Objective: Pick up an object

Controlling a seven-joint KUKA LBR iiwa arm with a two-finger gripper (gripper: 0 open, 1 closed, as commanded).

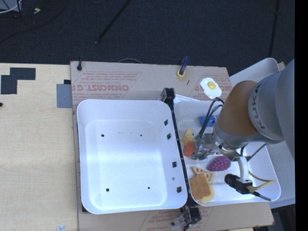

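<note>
Gripper (201,148): low in right bin (269,189), beside red-and-yellow toy (188,143).
Fingers: state not discernible.
Purple grapes (218,164): just right.

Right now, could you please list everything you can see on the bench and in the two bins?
left bin: 1, white, centre of bench
right bin: 1, white, beside left bin, under arm
grapes: 1 bunch, purple, right bin
bread: 1, tan, right bin, near corner
red-yellow items: small cluster, right bin by divider
fried egg: 1, white and yellow, beyond right bin
clamp: 1, blue and yellow, cardboard's far edge
arm: 1, grey with orange band, over right bin
gripper: 1, low in right bin
</note>
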